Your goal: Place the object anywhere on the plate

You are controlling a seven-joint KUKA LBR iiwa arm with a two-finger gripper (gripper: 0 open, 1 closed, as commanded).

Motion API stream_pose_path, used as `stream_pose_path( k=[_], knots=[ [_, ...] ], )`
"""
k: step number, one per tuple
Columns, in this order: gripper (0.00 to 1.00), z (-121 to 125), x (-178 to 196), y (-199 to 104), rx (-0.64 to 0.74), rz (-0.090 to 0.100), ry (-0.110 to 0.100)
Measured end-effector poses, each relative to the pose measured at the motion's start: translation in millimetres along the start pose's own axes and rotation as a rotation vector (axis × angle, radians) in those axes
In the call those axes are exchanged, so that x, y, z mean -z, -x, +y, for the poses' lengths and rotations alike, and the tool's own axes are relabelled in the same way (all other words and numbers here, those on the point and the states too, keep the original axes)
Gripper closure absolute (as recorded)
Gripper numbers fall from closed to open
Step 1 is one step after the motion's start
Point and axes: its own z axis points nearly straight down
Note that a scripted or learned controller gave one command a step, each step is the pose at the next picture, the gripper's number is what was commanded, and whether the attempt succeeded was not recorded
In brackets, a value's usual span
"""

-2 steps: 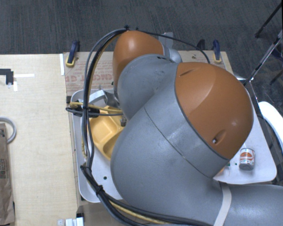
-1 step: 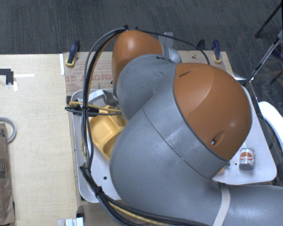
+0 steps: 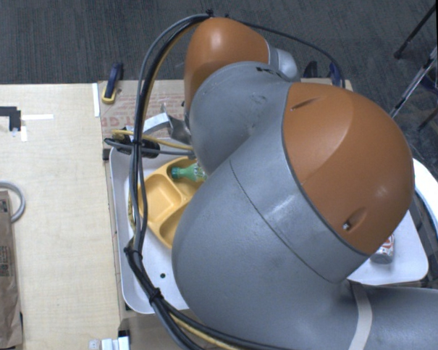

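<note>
1. The big grey arm [image 3: 279, 226] with its orange band [image 3: 221, 47] covers most of the picture. It comes in from the right and bends over the left bin.
2. The left white bin [image 3: 124, 233] sits on the pale wood bench [image 3: 54, 214]. The arm hides a lot of the bin.
3. A yellow plate [image 3: 160, 198] lies in this bin. It has raised walls that split it into parts. The arm hides its right side.
4. A small green object [image 3: 185, 172] lies at the top corner of the plate, touching it. The arm covers part of it, so I cannot tell what it is or if all of it is on the plate.
5. A bit of grey metal from the gripper [image 3: 176, 127] pokes out just above the plate, under the arm. I cannot tell if the gripper is squeezing something or has let go. The green object is below it and not in its grip, as far as I can see.
6. The right white bin [image 3: 418, 263] peeks out past the arm. A small red and white thing [image 3: 382, 252] lies in it, close to the arm.
7. A brown paper bag [image 3: 4, 267] lies at the left edge of the bench, well apart from the bins.
8. A blue and yellow tool [image 3: 113, 81] sits at the top edge of the bench, above the left bin.
</note>
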Motion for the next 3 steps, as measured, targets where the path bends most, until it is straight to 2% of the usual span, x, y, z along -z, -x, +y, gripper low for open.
stream_pose_path(
  k=[1, 2, 3],
  knots=[
    [1.0, 4.3, 6.6, -0.3, -0.005, -0.005, 0.002],
    [0.0, 4.1, 6.9, -0.3, -0.005, -0.005, 0.002],
    [1.0, 7.6, 12.8, -0.4, -0.008, -0.01, 0.004]
  ],
)
